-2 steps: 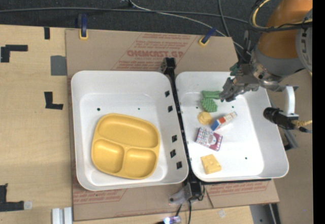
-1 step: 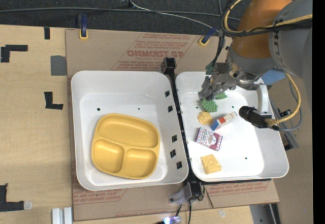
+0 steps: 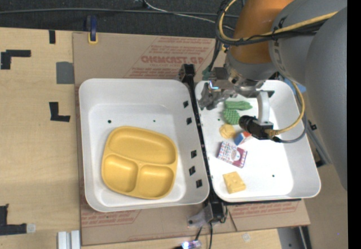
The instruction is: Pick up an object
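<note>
Tray point(image 3: 139, 162) in left bin point(image 3: 90, 129)

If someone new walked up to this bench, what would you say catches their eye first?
Probably the big yellow divided tray lying alone in the left bin. Next, the grey arm with its orange band reaching in from the right, its end effector over the far end of the right bin. Below it lie small items: a green piece, a pink packet and a yellow block.
</note>
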`<state>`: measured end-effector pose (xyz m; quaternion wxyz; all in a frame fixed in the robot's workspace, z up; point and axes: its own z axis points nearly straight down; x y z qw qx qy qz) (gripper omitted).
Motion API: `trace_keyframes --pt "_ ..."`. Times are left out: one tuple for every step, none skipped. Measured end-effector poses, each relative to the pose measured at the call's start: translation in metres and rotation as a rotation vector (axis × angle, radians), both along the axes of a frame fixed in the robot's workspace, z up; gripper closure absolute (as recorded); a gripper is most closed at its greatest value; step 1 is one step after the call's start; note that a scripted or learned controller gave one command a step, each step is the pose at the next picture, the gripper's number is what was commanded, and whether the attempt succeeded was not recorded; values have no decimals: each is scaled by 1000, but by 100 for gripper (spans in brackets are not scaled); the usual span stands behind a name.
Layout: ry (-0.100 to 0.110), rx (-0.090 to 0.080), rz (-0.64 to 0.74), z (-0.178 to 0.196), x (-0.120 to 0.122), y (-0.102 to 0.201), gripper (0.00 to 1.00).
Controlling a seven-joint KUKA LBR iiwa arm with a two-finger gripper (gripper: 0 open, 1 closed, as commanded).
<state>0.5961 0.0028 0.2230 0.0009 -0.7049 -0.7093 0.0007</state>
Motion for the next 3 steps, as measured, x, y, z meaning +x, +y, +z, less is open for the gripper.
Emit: trace_keyframes --pt "-1 1 1 1 6 55 100" --pt "-1 0 0 -5 24 96 100" --pt "0 -1 -3 -4 24 94 0"
